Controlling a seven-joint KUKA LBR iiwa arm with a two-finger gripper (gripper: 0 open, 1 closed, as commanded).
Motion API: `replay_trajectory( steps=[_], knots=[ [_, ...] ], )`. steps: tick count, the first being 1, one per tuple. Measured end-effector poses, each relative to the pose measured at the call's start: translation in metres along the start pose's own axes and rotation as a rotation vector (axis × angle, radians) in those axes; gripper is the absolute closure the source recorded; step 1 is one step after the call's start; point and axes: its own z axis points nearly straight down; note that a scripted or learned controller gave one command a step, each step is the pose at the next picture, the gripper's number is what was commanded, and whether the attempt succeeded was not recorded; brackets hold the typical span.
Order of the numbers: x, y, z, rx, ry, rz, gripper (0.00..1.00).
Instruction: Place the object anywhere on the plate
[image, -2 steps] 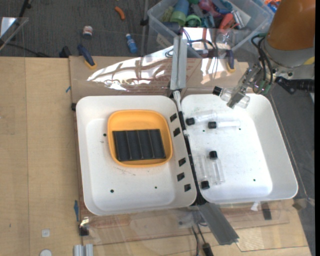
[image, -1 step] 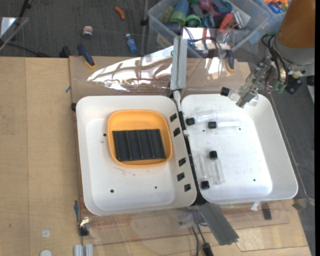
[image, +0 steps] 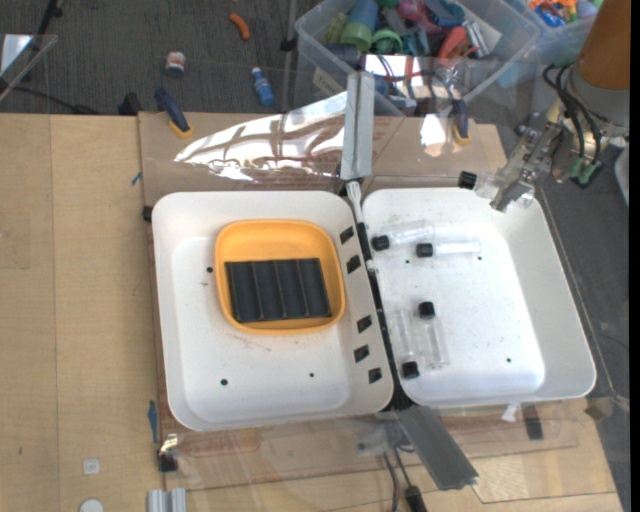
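Camera view: gripper (image: 510, 190) hangs at the right bin's (image: 560, 330) upper corner; its opening cannot be told. Clear bottles (image: 440, 244) lie in that bin, well apart from the orange plate (image: 280, 240) bearing a dark ridged block (image: 277, 289). Recommended: centre over one bottle, straddle it squarely.

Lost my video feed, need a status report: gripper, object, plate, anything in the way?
Gripper over right bin's far corner, holding nothing visible. Black ridged object lying on orange plate, left bin. Nothing blocking.
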Motion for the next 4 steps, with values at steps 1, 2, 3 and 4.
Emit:
replay_trajectory(
  steps=[1,2,3,4],
  knots=[
    [-0.007,-0.025,-0.146,0.000,-0.001,-0.226,1.00],
    [-0.025,-0.060,-0.145,-0.001,-0.003,-0.579,1.00],
    [-0.044,-0.075,-0.145,-0.001,-0.003,-0.965,1.00],
    [-0.044,-0.074,-0.145,-0.002,-0.004,-1.296,1.00]
  ],
)
